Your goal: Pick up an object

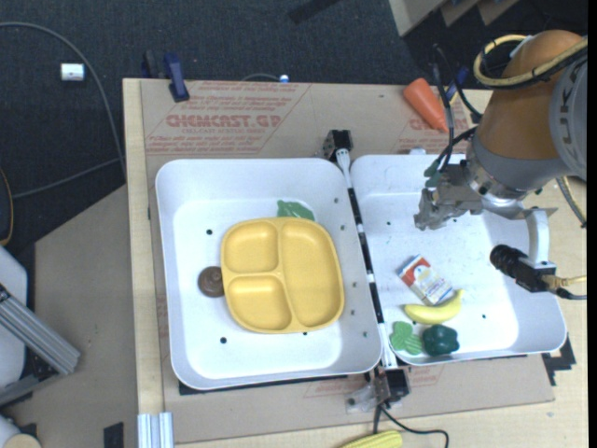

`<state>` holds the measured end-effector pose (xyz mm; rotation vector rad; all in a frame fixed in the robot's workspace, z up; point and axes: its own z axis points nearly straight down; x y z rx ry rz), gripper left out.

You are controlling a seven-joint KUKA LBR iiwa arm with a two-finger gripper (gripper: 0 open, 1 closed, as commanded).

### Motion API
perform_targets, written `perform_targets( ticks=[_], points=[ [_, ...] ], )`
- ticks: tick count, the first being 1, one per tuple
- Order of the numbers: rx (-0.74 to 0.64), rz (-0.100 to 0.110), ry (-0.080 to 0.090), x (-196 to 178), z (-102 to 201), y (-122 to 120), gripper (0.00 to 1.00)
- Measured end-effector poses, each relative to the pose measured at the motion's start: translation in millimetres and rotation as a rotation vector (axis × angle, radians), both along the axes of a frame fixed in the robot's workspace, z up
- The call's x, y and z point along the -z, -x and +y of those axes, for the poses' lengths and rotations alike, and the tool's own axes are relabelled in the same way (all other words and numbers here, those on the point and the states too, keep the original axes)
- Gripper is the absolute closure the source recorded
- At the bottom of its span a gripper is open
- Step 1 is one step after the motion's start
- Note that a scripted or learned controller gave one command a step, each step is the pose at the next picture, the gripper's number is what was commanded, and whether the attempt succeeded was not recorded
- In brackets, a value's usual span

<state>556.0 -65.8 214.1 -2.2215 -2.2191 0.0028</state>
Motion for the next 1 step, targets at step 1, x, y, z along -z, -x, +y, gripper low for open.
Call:
perform_targets(
  ticks=[1],
  points=[
    [-0.001, 0.000, 0.000, 0.3, 0.7, 0.0, 0.00]
  ],
)
